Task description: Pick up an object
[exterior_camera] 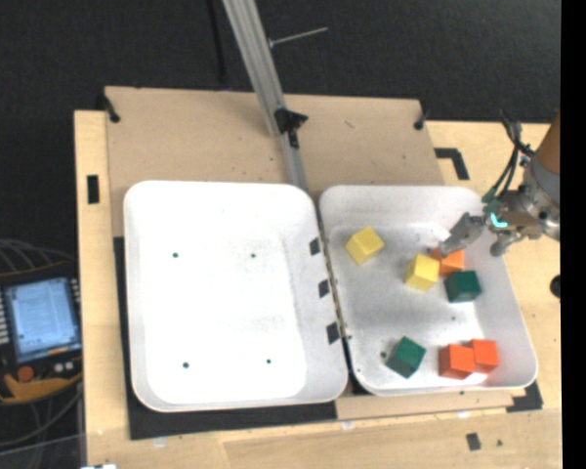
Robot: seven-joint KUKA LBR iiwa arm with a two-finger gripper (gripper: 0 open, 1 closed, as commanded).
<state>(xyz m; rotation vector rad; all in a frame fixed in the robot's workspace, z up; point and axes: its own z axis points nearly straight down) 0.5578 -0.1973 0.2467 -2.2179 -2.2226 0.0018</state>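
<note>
Now the gripper (481, 234) hangs open, holding nothing, just above the small orange block (453, 260), ready to grab it.

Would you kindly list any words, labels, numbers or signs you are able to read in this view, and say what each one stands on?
No text can be read.
The handheld screen at the left edge shows lines too blurred to read.
The blocks and both white bins carry no visible markings.

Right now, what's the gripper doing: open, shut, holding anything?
Gripper: open, fingers spread, nothing between them. It hangs over the right bin, above the small orange block.
</note>
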